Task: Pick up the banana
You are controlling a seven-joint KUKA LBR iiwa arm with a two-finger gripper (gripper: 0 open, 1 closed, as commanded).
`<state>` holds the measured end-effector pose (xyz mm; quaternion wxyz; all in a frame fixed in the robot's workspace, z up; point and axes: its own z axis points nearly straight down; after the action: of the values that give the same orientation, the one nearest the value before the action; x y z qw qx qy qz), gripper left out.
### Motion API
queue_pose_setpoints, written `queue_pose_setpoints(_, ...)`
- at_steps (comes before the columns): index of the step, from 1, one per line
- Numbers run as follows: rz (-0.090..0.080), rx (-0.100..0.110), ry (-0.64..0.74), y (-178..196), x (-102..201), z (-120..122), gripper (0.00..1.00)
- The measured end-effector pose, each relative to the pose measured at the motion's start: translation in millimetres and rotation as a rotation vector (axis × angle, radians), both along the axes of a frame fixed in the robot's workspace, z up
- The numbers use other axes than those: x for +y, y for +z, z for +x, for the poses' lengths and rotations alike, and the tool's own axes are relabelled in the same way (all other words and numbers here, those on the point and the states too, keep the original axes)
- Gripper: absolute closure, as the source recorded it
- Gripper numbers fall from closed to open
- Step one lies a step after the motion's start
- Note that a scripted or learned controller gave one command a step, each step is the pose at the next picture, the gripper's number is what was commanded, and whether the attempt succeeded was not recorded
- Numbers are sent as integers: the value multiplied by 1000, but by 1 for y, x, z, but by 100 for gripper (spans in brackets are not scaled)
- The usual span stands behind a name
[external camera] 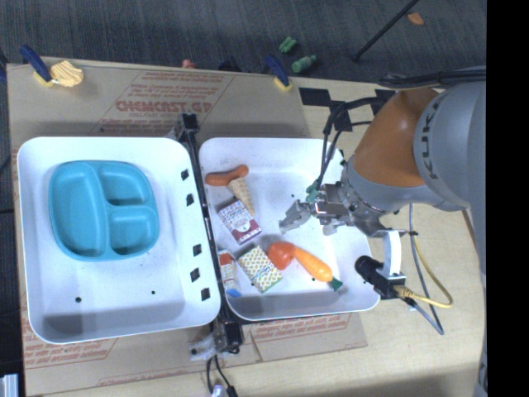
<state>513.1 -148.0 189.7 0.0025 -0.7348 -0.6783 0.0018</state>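
Grey and orange, the arm [413, 151] reaches from the right over the right bin [347, 300], its claw [299, 217] spread apart and holding nothing above bare white floor, a carrot [312, 264] just below. No banana can be made out; the left bin [33, 222] holds a blue tray [103, 208].

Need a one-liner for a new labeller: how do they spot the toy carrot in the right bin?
Take the right white bin, the one the arm reaches over, and look at its near edge, just below the gripper. The carrot lies there at a slant, beside a round red piece and a patterned box. It is the only long, tapered orange thing with a green tip.
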Motion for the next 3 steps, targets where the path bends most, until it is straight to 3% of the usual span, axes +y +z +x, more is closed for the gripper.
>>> queue_pose_setpoints(1, -3, -11, 32, -95, 53, -17, 0)
queue_pose_setpoints(2, 0, -2, -11, -98, 53, 36, 0)
queue_pose_setpoints(3, -1, -4, -149, -70, 48, 143, 0)
